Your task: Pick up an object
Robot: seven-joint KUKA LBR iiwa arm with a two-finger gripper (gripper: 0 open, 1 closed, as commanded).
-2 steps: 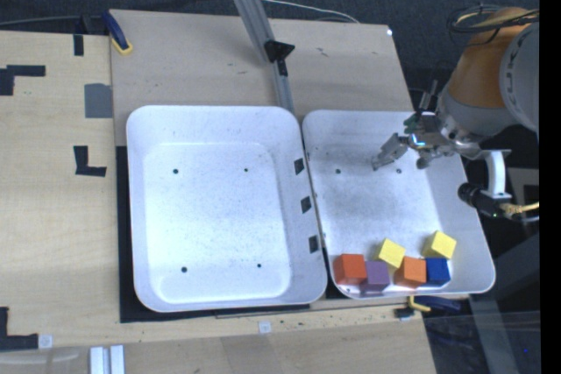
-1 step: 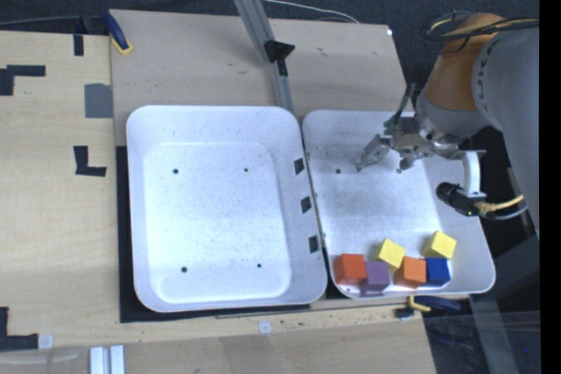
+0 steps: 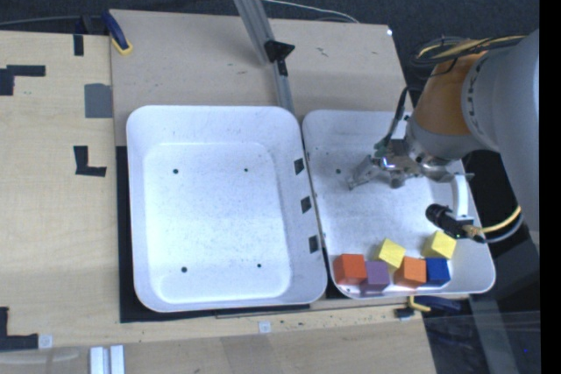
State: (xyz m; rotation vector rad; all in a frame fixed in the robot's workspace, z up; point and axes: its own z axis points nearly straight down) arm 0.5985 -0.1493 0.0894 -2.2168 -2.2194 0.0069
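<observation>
The hand [image 3: 361,179] hangs low over the middle of the right bin [image 3: 351,136], pointing toward the left bin [image 3: 219,123]; its fingers look spread apart with nothing between them, though they are small and blurred against the white floor. No writing or label can be read on anything here.

The blocks lie in a cluster at the right bin's near edge — well apart from the hand. Taking the orange-red block [image 3: 351,266] as the landmark: the purple block [image 3: 378,274] touches its right side, a yellow block [image 3: 391,253] sits just beyond the purple one toward the bin's middle, an orange block [image 3: 410,271] lies further right, and the blue block [image 3: 437,271] presses against that. A second yellow block [image 3: 443,244] rests just behind the blue one. All are roughly cube-shaped, so no long axis shows — most sit slightly turned to the bin's edge

The wooden tabletop [image 3: 175,57] carries both bins
</observation>
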